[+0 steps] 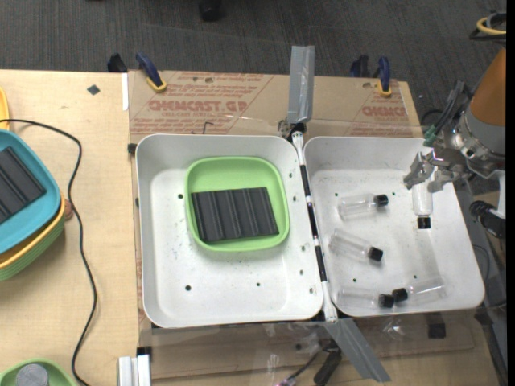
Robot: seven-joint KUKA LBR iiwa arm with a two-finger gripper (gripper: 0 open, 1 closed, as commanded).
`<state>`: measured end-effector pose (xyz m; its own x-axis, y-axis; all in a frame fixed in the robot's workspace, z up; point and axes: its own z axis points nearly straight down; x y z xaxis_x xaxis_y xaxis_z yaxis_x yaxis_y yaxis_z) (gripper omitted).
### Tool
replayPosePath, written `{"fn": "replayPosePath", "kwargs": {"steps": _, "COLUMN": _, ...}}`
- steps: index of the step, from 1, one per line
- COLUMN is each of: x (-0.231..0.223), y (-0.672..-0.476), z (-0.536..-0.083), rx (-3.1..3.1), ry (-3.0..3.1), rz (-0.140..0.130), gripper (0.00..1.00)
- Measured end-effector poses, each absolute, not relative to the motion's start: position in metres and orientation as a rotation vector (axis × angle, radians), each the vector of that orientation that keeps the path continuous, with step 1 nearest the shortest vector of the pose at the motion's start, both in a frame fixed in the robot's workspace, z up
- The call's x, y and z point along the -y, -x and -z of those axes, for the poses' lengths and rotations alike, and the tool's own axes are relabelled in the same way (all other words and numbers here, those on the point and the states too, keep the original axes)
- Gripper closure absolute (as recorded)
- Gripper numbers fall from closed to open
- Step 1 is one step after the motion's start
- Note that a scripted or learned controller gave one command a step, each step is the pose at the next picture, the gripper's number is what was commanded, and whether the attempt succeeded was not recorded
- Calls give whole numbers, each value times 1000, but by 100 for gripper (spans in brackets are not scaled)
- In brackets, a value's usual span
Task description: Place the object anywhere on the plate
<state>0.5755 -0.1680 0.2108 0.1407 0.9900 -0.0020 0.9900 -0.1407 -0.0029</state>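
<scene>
a small clear vial with a black cap (pixel 422 207) is seen hanging upright, cap down, just beneath the gripper (pixel 424 185) over the right bin (pixel 459 288), near its far right wall. the vial's upper end appears to be pinched between the fingers, though the grip itself is small and partly hidden. it is judged to be light, stiff and smooth, so slipping is the risk; a hold across the clear body, close to the middle, would be safest. three more vials (pixel 362 206) are lying flat in the same bin. the green plate (pixel 278 179), with a dark ribbed mat (pixel 233 214) inside, is set in the left bin (pixel 161 280), well apart from the gripper. the bins are carried on a cardboard-covered surface (pixel 209 103), with grey carpet (pixel 241 22) beyond.
</scene>
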Motion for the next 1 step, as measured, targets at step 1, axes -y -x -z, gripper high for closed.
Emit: {"fn": "replayPosePath", "kwargs": {"steps": 1, "x": 168, "y": -576, "z": -211, "rx": 2058, "ry": 2372, "rz": -5, "gripper": 0}}
